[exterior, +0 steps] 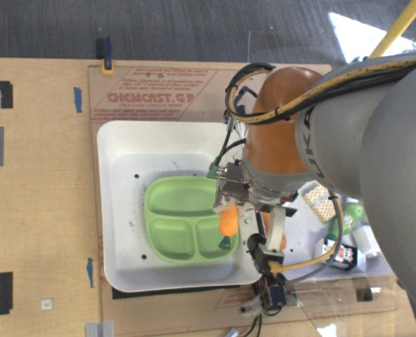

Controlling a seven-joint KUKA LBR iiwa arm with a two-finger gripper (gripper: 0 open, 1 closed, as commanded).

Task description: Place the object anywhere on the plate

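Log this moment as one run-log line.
arm: over left bin | gripper: at plate's right edge | carrot: below gripper, over green plate | grasp: unclear

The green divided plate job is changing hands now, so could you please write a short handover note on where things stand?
Gripper: over the right edge of the green divided plastic plate in the left white bin; fingers hidden by the wrist.
Object: a small orange carrot-like toy with a green tip sits right under the gripper, at the plate's lower right compartment. Held or resting, cannot tell.
Done: object brought to the plate.
Left: confirm release, then retract the arm.
Right bin holds other small items.
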